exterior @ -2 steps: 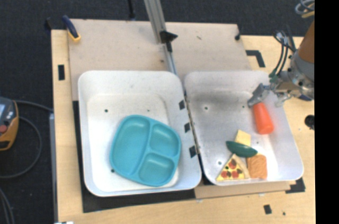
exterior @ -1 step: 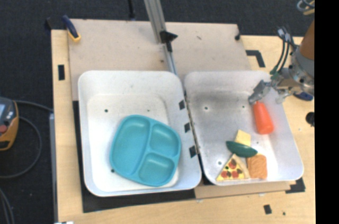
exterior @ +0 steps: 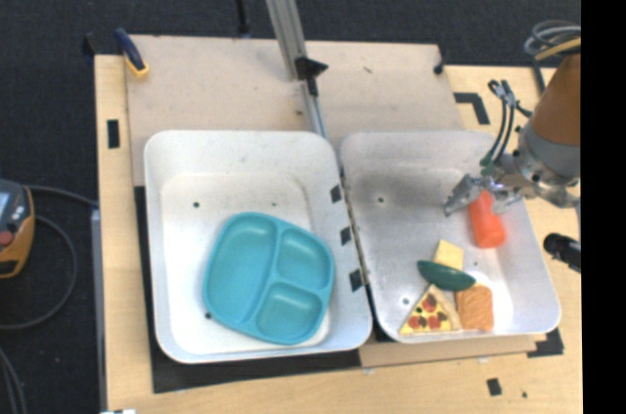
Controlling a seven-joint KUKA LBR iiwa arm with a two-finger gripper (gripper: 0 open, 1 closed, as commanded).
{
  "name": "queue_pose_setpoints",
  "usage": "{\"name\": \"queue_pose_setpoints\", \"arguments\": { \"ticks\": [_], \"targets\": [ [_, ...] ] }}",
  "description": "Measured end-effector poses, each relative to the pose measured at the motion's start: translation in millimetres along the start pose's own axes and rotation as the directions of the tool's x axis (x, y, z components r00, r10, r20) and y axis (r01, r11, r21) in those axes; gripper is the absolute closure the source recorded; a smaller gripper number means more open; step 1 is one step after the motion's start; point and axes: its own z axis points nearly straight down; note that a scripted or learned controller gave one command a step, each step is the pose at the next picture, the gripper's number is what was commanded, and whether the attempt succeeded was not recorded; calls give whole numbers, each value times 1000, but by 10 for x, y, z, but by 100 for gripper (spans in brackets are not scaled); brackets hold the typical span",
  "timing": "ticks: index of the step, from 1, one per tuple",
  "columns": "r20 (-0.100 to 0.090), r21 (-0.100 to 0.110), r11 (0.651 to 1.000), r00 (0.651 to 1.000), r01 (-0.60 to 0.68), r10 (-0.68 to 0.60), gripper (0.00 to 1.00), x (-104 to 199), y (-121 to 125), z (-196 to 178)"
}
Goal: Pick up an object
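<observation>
we see the gripper low in the right bin, its fingers spread wide, the orange object between and just below them. we should centre over it, descend fully, then close before lifting.

two white bins, one blue divided plate, five toy foods
</observation>
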Motion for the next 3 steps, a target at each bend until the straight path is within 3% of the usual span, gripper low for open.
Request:
{"name": "queue_pose_setpoints", "arguments": {
  "ticks": [1, 2, 3],
  "targets": [
    [-6, -17, 1000, 1000, 8, -8, 0, 31, 91, 420],
    [-14, -19, 1000, 1000, 13, -13, 0, 123, 176, 664],
    [-3, -10, 1000, 1000, 8, -8, 100, 51, 124, 593]
  ]
}}
